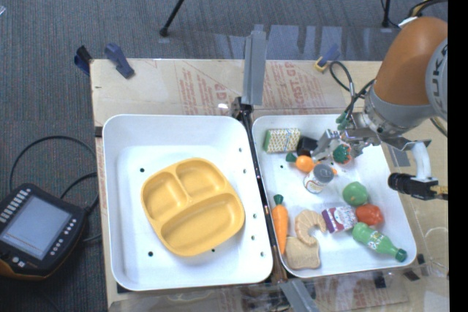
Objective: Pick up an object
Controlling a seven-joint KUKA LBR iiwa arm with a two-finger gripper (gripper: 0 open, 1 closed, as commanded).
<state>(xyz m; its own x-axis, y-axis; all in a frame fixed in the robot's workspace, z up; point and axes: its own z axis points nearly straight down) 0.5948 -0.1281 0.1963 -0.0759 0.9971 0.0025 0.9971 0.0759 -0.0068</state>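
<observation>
Arm (pixel 413 69) is reaching in from the right, w/ its gripper (pixel 333 146) hanging low over the upper part of the right bin (pixel 406 226). Fingers are too cluttered & small to read, so can't tell if it's released or clenched, & nothing is clearly showing between them.

Objects are all sitting in the right bin. A green-white block (pixel 281 140) is lying near the top-left corner. An orange (pixel 304 164) is sitting just beside the gripper, on its lower left, w/ a small dark-green bit (pixel 291 156) touching it on the left. A small round can (pixel 320 176) is tilting just below the gripper. A green-red piece (pixel 341 154) is sitting right at the gripper's tip; can't tell if it's touching. Lower down, a green apple (pixel 356 193) is resting near the right wall, w/ a red tomato (pixel 370 215) just below it & a green bottle (pixel 378 242) lying tilted toward the bottom-right corner. A purple-white packet (pixel 338 218) is lying between tomato & a croissant (pixel 310 223). Bread slice (pixel 302 253) is lying at the bottom, touching the croissant. A carrot (pixel 281 223) is lying along the left wall, tip pointing down.

Left bin (pixel 121 230) is holding a yellow divided plate (pixel 192 205), well apart from the gripper. A teach pendant (pixel 33 226) is sitting on the floor at far left.
</observation>
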